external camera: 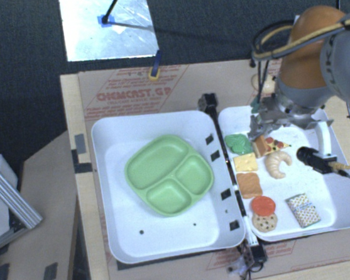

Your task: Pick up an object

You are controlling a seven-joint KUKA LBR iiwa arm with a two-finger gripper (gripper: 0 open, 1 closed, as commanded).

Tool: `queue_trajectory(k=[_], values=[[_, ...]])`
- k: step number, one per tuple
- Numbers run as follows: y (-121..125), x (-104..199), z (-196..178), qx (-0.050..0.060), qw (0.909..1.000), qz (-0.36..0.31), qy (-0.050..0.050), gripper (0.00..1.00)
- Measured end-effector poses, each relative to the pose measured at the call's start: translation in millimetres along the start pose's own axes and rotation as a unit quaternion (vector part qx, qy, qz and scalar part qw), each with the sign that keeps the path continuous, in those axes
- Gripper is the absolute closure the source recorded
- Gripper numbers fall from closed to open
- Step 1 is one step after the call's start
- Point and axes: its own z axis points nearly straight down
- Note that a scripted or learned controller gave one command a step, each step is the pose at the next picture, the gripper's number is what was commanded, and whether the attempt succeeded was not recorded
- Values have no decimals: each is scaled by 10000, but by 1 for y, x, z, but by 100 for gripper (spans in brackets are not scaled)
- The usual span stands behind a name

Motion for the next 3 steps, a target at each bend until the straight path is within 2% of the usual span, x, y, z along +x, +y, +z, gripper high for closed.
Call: queue_trajectory(k=[1, 2, 3], values=[[47, 28, -2, -5, 10000, 1, 2, 100], [70, 44, -25, -9, 10000, 10, -3, 100], [55, 49, -18, 20, 10000, 18, -8, 100]])
